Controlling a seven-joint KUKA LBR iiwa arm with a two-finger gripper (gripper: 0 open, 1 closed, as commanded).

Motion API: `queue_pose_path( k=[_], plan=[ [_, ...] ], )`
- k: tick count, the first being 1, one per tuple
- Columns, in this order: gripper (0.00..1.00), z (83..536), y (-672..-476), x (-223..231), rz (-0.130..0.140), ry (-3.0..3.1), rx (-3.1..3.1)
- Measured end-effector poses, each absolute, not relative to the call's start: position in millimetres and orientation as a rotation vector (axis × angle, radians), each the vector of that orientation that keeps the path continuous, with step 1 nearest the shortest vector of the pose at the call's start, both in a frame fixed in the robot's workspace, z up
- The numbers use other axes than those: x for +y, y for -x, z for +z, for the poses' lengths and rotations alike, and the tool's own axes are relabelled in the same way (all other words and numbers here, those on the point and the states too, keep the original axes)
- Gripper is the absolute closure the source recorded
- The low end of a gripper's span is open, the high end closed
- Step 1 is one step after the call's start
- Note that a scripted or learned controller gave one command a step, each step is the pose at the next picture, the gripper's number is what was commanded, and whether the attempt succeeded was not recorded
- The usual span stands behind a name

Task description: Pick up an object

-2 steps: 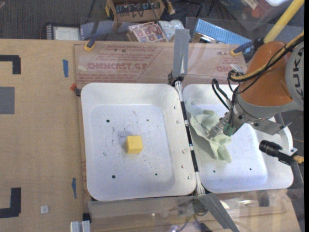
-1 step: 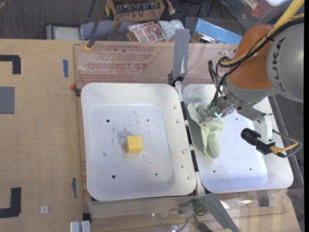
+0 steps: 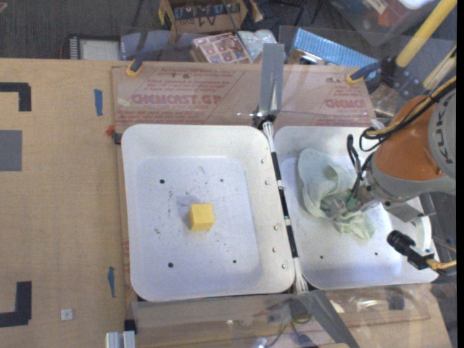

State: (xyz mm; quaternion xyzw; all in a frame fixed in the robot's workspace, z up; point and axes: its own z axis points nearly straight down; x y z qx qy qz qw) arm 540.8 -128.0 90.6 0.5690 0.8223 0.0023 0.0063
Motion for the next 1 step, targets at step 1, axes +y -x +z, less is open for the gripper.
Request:
queue_pose_path(
  k=[1],
  plan=[
    [1.0, 101.5, -541.9, -128.4, 0.01, -1.78, 2.568]
  ],
)
